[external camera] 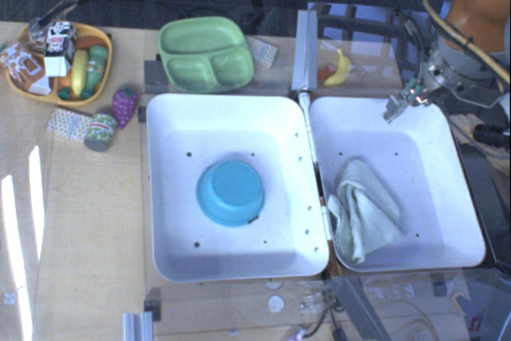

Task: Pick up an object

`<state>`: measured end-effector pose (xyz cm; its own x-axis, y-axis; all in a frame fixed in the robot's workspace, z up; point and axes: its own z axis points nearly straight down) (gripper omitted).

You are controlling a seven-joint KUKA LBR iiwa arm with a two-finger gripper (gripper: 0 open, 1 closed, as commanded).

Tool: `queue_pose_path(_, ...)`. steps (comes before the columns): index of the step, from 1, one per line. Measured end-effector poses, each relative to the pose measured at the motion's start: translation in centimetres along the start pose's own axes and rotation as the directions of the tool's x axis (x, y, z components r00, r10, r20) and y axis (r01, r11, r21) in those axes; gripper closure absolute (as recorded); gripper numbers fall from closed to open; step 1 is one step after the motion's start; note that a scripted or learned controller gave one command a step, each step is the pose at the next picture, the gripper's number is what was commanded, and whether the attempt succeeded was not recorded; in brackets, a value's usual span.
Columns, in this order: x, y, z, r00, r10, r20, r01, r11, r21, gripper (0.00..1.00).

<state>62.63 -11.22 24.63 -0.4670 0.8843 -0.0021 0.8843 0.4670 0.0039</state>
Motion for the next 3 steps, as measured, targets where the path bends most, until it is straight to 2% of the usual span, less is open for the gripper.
queue_pose_path(1, 0.2, 1.7, 0.4, 0.989, 0.148, 0.001, -0.148, 0.989, 0.000, 1.00)
queue_pose_path(2, -2.5, 3.6, 0.2, 0.991, 0.136, 0.002, -0.136, 0.991, 0.000, 1.00)
queue_pose_path(3, -2.2, -0.4, -1.4, 0.989, 0.147, 0.001, -0.147, 0.989, -0.001, 1.00)
